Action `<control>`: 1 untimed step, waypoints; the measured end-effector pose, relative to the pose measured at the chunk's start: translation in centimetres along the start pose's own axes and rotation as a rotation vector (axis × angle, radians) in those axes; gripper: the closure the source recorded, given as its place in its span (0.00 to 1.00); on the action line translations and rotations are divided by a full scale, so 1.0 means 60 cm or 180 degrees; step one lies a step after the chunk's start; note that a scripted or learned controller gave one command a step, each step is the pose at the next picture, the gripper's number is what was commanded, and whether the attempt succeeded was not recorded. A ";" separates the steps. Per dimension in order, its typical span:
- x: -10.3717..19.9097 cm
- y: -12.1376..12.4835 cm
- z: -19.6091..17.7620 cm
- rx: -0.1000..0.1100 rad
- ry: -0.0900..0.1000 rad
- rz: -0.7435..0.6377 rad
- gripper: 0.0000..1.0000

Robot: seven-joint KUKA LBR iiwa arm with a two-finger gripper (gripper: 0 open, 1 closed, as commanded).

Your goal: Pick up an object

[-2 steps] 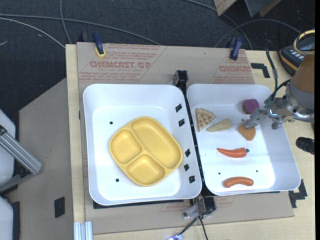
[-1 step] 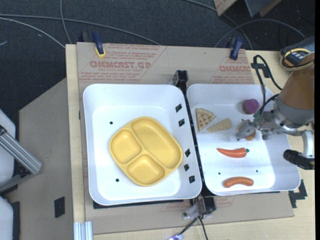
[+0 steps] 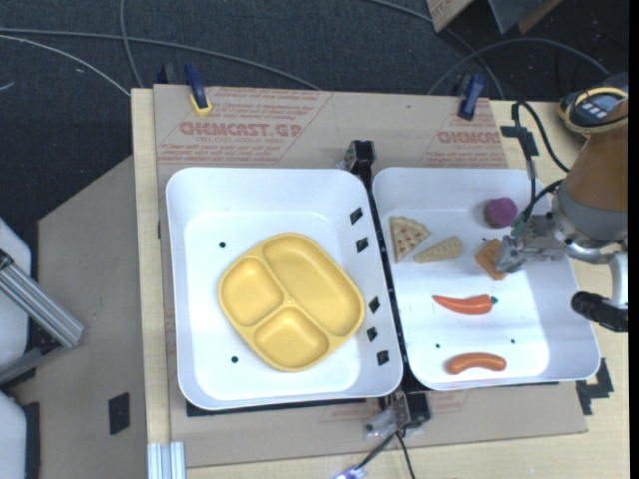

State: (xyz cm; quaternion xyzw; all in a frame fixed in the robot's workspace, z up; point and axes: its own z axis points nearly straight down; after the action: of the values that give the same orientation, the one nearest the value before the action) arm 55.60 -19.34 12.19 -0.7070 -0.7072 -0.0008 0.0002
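Observation:
The right bin (image 3: 559, 352) holds a waffle wedge (image 3: 406, 237), a tan wedge (image 3: 440, 251), a purple piece (image 3: 500, 211), a small orange piece (image 3: 488, 257), a red chili pepper (image 3: 463, 305) and an orange-red sausage (image 3: 475, 364). My gripper (image 3: 511, 254) hangs low at the right side of that bin, its tips right against the small orange piece. The wrist hides the fingers. The purple piece lies just above the gripper, apart from it.
In the left bin (image 3: 190, 267) rests a yellow tray with three compartments (image 3: 290, 300). A black divider with clips (image 3: 374, 257) separates the bins. Blue clamps (image 3: 199, 93) hold the board at the back. The arm (image 3: 597, 183) covers the right bin's far right side.

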 end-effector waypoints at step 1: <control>-0.007 0.018 -0.087 -0.0014 -0.0011 -0.0003 1.00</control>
State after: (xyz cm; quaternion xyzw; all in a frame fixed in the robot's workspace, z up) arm 56.66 -19.76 17.40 -0.7067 -0.7075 -0.0011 -0.0025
